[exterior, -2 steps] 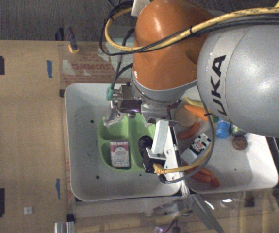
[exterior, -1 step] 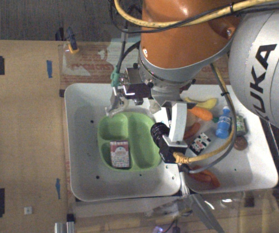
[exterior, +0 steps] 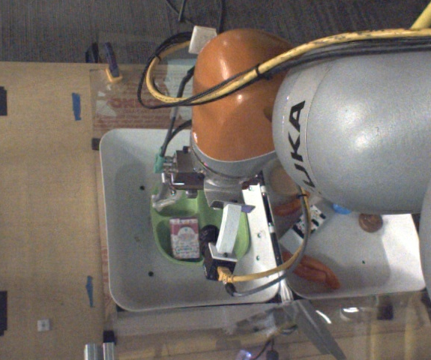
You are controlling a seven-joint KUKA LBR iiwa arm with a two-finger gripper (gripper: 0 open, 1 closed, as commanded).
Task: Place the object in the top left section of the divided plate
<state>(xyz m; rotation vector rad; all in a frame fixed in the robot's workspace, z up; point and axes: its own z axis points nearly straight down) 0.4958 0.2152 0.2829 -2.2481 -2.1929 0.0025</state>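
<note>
A green divided plate (exterior: 164,227) lies in the left white bin (exterior: 125,201), mostly covered by the arm. On the plate's visible part rests a small red-and-white carton (exterior: 185,238), lying flat in the section nearest the bin's front. My gripper (exterior: 172,188) hangs below the orange band, right over the plate's upper part and just above the carton. The wrist hides the rest of the plate and its dividers, so which section holds the carton is unclear. Nothing can be seen held in the gripper.
The right bin (exterior: 372,265) holds a reddish sausage-like thing (exterior: 318,272), a brown round thing (exterior: 370,221) and an orange piece (exterior: 286,205) near the arm. Cardboard with black and blue tape marks (exterior: 35,201) covers the bench to the left.
</note>
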